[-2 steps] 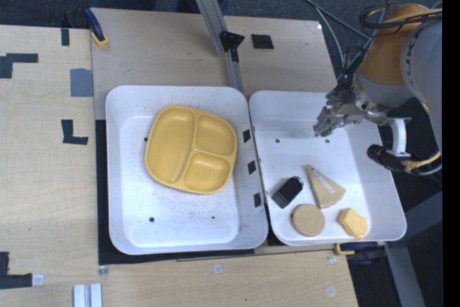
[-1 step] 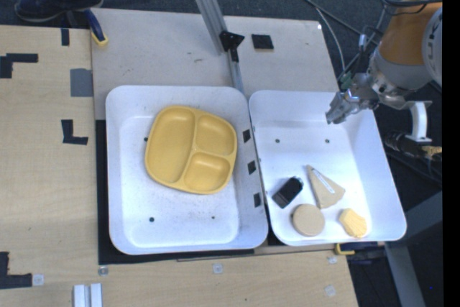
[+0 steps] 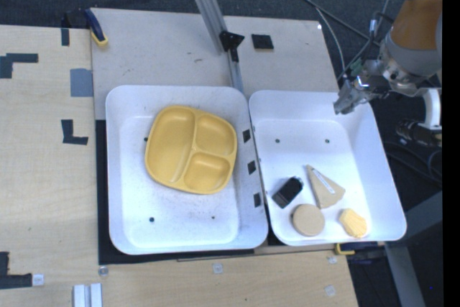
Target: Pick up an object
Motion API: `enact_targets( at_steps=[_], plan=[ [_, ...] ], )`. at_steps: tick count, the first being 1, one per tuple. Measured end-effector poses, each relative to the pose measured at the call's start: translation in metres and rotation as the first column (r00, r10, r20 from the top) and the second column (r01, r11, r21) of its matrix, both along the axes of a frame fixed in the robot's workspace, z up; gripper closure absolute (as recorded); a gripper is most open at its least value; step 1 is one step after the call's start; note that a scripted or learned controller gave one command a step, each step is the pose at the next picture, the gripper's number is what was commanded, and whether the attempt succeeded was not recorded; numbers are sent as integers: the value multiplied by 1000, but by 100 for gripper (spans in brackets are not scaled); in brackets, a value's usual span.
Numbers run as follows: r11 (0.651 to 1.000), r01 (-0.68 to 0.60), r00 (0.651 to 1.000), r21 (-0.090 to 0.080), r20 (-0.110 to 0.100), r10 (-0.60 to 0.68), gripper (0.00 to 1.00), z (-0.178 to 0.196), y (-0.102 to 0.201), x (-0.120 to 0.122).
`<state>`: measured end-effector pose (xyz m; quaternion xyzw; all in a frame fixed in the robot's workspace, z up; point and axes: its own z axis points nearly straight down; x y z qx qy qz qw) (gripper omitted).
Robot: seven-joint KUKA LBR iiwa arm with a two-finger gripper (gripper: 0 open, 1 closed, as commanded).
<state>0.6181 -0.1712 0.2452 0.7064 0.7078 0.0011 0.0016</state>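
Currently the hand [image 3: 345, 103] hangs over the right white bin's [image 3: 374, 154] far edge, grip state unclear, small black block [image 3: 287, 192] lying toward the near edge, long axis diagonal.

My bench [image 3: 165, 47] is a pale board with a light wooden surface [image 3: 43, 154] adjoining it on the left. Two shallow white bins sit side by side on it, their inner rims touching. The left bin [image 3: 122, 226] and the right bin [image 3: 374, 154] rest over a dark mat that shows along the left bin's edge. A small black square [image 3: 262, 42] lies on the board behind the bins, and a blue and yellow clamp [image 3: 95, 26] grips its far left corner. Grey and black tape patches [image 3: 80, 81] mark the wooden surface.
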Motion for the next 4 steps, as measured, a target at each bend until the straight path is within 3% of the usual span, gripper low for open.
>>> enact_targets(
  at_steps=[4],
  plan=[
    [1000, -6, 1000, 2, -5, 6, 100, 6, 236, -8]
  ],
)
